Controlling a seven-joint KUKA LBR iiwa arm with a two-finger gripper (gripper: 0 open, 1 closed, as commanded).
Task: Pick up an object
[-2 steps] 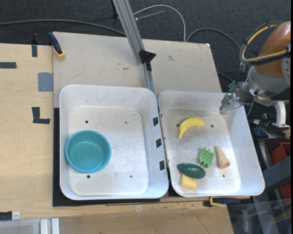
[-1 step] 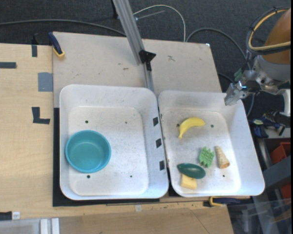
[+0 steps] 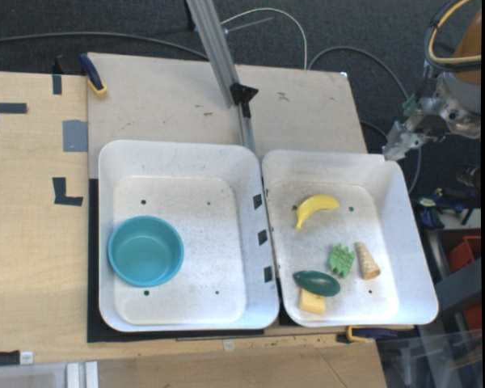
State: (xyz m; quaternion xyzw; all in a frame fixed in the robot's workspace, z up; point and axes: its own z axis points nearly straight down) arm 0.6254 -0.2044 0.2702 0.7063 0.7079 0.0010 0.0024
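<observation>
The right bin (image 3: 404, 208) holds several small objects. A yellow banana (image 3: 316, 208) lies near its middle. Lower down are a green knobbly piece (image 3: 341, 259), a tan cone (image 3: 367, 260), a dark green oval (image 3: 316, 282) and a yellow block (image 3: 312, 301) touching the oval. A blue bowl (image 3: 145, 250) sits in the left bin (image 3: 178, 156). My gripper (image 3: 394, 145) hangs just outside the right bin's far right corner, well apart from every object, with nothing seen in it.
A slanted metal post (image 3: 218, 43) rises behind the bins, where they meet. Cables (image 3: 307, 39) loop over the dark floor at the back. A yellow-handled clamp (image 3: 93, 73) sits at the board's far left corner.
</observation>
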